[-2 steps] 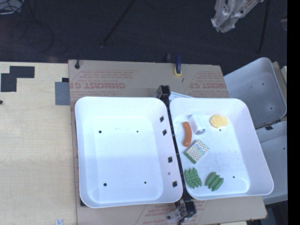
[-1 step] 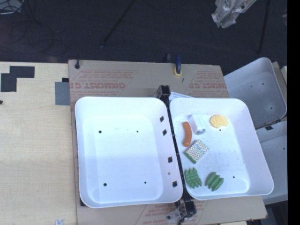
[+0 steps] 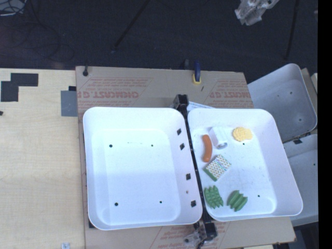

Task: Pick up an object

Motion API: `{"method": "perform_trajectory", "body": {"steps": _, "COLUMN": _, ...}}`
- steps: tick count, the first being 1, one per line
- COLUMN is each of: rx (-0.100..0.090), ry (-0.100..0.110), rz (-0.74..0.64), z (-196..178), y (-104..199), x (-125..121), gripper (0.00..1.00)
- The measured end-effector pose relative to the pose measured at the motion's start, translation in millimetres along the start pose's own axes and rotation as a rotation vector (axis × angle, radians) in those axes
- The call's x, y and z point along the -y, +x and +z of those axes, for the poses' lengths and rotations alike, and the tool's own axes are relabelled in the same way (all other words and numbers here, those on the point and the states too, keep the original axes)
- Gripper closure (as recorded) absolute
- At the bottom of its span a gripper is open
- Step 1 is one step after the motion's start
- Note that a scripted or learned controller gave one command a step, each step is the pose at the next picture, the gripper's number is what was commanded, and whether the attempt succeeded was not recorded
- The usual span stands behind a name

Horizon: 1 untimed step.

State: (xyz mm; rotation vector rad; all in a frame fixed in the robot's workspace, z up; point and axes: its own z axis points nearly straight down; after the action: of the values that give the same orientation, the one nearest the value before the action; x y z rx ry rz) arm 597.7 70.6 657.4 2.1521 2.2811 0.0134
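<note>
Both bins are white, the left bin [image 3: 98, 139] and the right bin [image 3: 270, 154]. Inside the right one lie an orange sausage [image 3: 207, 148], a white roll [image 3: 220, 137], a yellow bumpy disc [image 3: 242, 134], a small dotted white-and-green box [image 3: 218, 167] and two green bumpy pieces [image 3: 212, 196] [image 3: 237, 200].

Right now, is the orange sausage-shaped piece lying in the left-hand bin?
No. The orange sausage-shaped piece lies in the right-hand bin, beside the white cylinder.

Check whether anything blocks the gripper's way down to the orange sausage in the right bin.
Nothing visible does. The gripper hangs high above the bench's far side, and the orange sausage lies uncovered, with a white cylinder close beside it.
</note>
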Motion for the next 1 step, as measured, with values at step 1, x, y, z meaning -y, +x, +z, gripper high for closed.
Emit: {"method": "perform_trajectory", "body": {"steps": 1, "rx": -0.001, "ry": -0.017, "rz": -0.004, "z": -9.3, "y": 1.4, "x": -2.0, "gripper": 1.0}}
